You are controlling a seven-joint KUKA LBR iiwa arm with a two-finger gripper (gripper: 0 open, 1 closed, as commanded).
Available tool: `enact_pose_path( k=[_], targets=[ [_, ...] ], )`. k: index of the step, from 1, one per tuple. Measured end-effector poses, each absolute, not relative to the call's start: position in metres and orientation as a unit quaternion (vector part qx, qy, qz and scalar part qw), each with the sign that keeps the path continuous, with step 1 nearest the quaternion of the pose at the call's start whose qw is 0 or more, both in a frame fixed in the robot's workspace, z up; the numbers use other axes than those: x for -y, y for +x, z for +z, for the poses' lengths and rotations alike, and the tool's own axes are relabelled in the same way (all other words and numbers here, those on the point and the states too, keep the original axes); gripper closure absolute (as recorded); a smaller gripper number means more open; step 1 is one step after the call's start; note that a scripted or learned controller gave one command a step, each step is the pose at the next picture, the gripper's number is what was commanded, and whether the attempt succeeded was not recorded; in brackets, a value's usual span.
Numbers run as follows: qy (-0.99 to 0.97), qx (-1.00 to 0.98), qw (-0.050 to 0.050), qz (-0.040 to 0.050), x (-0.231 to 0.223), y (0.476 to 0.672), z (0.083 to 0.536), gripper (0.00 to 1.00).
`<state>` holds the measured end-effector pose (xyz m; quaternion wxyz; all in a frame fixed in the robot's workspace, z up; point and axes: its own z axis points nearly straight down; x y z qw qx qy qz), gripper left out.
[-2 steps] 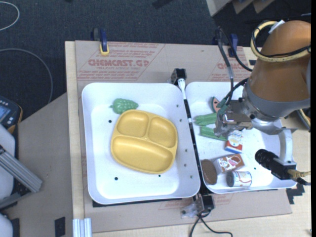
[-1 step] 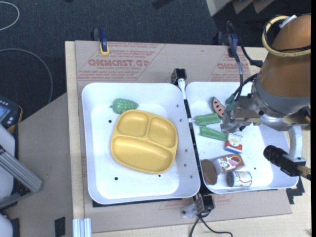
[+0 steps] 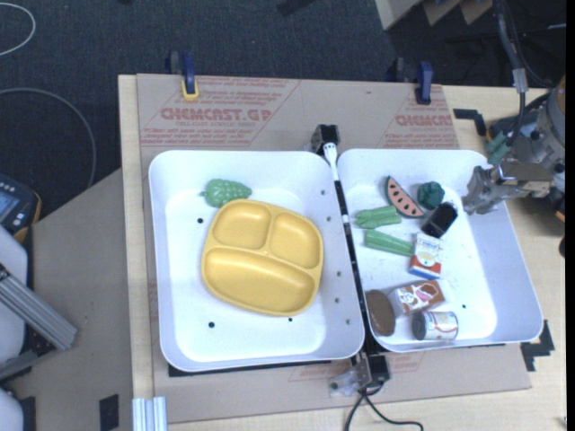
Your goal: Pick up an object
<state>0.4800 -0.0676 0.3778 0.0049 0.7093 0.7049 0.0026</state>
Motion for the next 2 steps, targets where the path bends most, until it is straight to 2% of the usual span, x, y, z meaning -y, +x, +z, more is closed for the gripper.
enact_pose_path(
  k=[1,2],
  targets=[
    [0.704,-0.71,-0.005,-0.0029,-0.015,0.478,0.289,1.0],
    [0.708,-0.706,-0.004,-0.0045,0.018,0.524,0.19,1.0]
  ],
)
